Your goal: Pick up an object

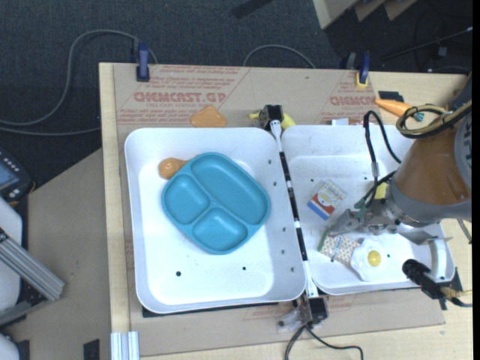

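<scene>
Over in the right bin [330, 145], the gripper [358, 217] is down among a small white packet with red and blue print [327, 198], a patterned pouch [339, 246] and a fried-egg toy [370, 259]; can't tell how its jaws stand. Packet and pouch look light, thin and floppy, so I'd pinch an edge or bunch them; the egg looks stiffer and slick. Arm comes in from the right, orange band [431, 172] above the wrist, tool pointing down-left.
</scene>
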Robot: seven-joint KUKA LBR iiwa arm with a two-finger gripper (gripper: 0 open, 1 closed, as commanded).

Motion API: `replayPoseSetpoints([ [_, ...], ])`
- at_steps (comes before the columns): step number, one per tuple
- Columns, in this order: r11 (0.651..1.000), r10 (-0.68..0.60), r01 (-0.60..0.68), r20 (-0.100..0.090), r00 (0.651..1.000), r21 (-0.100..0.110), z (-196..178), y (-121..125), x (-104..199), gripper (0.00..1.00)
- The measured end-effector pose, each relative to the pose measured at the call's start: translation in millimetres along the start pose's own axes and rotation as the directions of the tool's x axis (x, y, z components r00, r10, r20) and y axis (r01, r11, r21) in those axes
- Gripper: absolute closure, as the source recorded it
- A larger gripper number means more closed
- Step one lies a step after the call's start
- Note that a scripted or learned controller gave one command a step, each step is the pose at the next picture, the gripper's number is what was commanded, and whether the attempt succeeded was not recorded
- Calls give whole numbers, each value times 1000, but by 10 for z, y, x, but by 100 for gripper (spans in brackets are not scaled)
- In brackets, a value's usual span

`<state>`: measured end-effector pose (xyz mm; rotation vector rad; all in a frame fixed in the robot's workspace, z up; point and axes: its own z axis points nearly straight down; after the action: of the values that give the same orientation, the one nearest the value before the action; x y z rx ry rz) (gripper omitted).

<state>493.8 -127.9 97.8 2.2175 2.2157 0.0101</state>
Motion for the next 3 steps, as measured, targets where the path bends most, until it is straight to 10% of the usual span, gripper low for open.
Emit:
replayPoseSetpoints([
  [3,1000,-15,15,-27,1000,14,105,521,-618,0],
])
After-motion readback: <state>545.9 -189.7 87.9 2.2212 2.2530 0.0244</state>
